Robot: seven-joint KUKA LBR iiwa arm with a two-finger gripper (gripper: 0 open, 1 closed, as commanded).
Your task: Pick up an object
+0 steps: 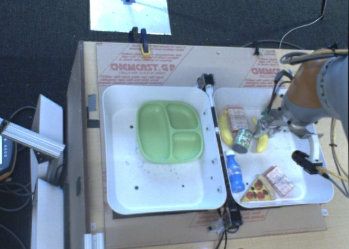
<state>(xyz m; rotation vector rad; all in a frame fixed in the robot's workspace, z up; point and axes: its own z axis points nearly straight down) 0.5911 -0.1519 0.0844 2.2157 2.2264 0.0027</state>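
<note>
The right bin (313, 190) holds several small items. A yellow banana (224, 128) lies along its left wall, with a pink carton (236, 118) beside it. A silver and green can (242, 140) lies tilted near the middle. A small yellow piece (262, 143) sits just right of the can. My gripper (262, 128) hangs low over the bin, directly above that yellow piece and close beside the can. Nothing is visibly lifted. A blue bottle (234, 172), a pizza slice toy (257, 189) and a red and white box (280, 180) lie toward the front.
The left bin (125, 188) holds a green divided plate (169, 132). A black clamp (206, 82) sits on the ridge between the bins. The arm (313, 92) comes in over the right bin's far right corner.
</note>
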